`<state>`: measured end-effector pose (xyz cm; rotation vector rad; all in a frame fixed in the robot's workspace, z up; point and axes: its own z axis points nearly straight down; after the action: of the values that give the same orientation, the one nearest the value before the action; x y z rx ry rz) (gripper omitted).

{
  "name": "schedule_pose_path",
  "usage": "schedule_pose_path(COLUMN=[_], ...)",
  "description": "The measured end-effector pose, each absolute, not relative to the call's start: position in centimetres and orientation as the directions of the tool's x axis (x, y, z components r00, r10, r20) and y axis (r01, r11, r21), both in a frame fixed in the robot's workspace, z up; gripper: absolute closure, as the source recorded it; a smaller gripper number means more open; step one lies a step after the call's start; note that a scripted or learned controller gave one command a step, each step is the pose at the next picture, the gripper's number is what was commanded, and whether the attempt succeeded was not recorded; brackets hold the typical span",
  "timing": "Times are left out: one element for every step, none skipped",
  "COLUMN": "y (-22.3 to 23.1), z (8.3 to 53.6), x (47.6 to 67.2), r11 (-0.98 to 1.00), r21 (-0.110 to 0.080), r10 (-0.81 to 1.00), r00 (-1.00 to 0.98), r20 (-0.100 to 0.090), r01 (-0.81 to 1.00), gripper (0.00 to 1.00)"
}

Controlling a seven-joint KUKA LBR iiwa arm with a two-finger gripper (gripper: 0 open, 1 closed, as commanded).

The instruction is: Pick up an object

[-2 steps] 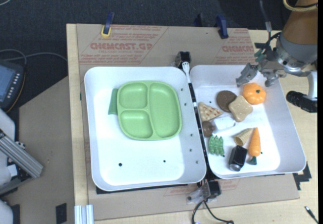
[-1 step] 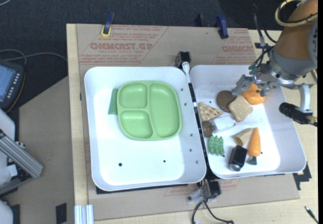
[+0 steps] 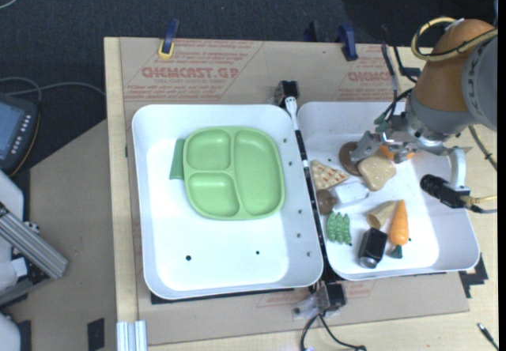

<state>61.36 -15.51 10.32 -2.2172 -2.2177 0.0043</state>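
Black block (image 3: 372, 247) beside carrot (image 3: 400, 222); hand (image 3: 378, 145) over beige lump (image 3: 376, 174).

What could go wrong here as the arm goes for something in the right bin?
The end effector sits low among crowded items, so closing could catch the tan block and the brown disc together, or nudge one aside. The carrot and the black object lie packed close in the right bin, so a grasp there may slip. The green divided plate looks too broad to pinch.

A green divided plate (image 3: 234, 171) lies in the left bin (image 3: 150, 207); the gripper (image 3: 385, 144) hangs over the right bin's (image 3: 458, 250) cluttered toys.
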Motion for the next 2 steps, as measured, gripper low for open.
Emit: schedule_pose_path(y=[-15.5,-15.6], z=[8.7,10.0], x=[61.5,61.7], r11=[0.0,0.0], r21=[0.001,0.01], r10=[1.0,1.0], r00=[0.0,0.0], r20=[0.0,-0.003], r01=[1.0,1.0], gripper=[0.0,1.0])
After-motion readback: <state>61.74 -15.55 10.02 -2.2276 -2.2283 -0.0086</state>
